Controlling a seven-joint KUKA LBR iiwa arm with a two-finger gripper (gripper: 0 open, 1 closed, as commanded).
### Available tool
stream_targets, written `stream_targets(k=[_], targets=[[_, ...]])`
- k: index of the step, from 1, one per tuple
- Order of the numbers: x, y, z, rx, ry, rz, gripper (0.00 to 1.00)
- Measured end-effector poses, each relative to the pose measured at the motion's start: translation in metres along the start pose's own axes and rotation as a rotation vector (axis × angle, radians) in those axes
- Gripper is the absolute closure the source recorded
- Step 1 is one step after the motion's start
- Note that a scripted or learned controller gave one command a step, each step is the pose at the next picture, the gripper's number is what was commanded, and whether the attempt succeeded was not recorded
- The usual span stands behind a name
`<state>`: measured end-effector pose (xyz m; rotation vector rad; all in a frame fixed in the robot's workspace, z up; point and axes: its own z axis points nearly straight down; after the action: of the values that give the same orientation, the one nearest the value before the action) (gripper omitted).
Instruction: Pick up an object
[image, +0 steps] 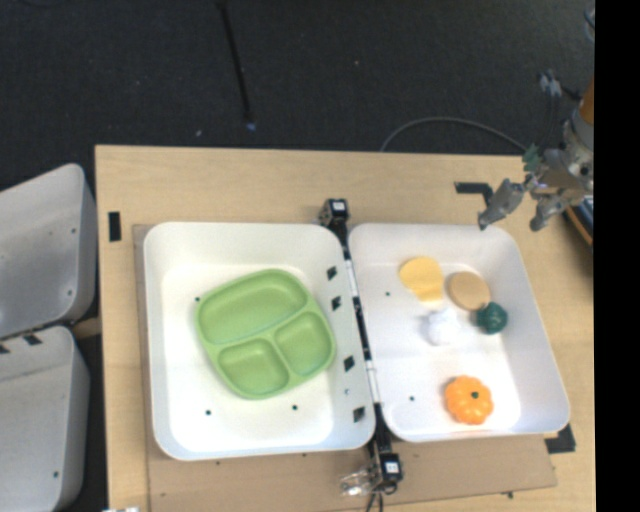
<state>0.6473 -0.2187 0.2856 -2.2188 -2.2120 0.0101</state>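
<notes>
At the far left, off the desk (120, 180), stand two pale grey panels (40, 250), one above the other. The desk itself is light wood and carries two white bins side by side, joined along a middle seam with black clips.

The left bin (165, 400) holds a green tray (264, 332) with three compartments, lying a little tilted near the bin's middle; nothing lies in the compartments.

The right bin (530, 400) holds five small things. A yellow piece (421, 277) lies toward the far side, and just beside it on the right a tan disc (467, 290). Below and between them is a small white lump (438, 327), hard to make out against the bin floor. A dark green ball (491, 318) touches or nearly touches the disc's lower right edge. Well apart, near the bin's front, sits an orange pumpkin (468, 399).

A thin cable (440, 123) curves over the desk's far edge above the right bin.

At the upper right the end effector (520, 205) hangs over the desk just beyond the right bin's far corner, its two fingers spread apart with nothing between them. It is well apart from every object in the bin.
</notes>
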Motion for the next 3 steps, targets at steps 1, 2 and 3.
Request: stream_targets(k=[1, 2, 3], targets=[[0.001, 0.002, -0.008, -0.012, -0.003, -0.004, 0.0], [0.004, -0.004, 0.037, -0.008, -0.002, -0.002, 0.0], [0.01, -0.007, 0.098, -0.007, -0.002, -0.002, 0.0]])
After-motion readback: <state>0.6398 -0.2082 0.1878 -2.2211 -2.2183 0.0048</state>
